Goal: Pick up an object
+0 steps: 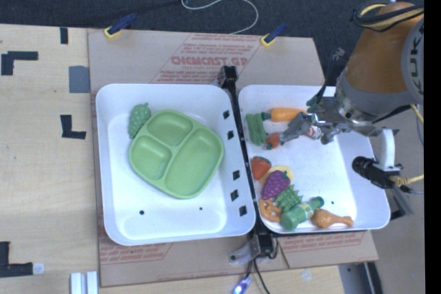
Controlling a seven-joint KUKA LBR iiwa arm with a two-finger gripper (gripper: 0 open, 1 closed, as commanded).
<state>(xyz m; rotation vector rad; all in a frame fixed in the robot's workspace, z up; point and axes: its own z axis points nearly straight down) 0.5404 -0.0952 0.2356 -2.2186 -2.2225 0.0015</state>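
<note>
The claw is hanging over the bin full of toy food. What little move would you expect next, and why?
Probably a short drop straight down. The gripper hovers in the right bin near its upper left corner, just beside the orange carrot and a small red piece, with nothing visibly between its fingers. Lowering onto one of those nearest toys seems the likeliest step.

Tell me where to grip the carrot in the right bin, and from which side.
Grip the carrot across its orange middle, coming from above. It lies flat, lengthwise left to right, near the right bin's far wall, so fingers should close across its narrow width. Its left end sits close to a green vegetable, so stay toward the right half. The gripper hovers just beside it.
</note>
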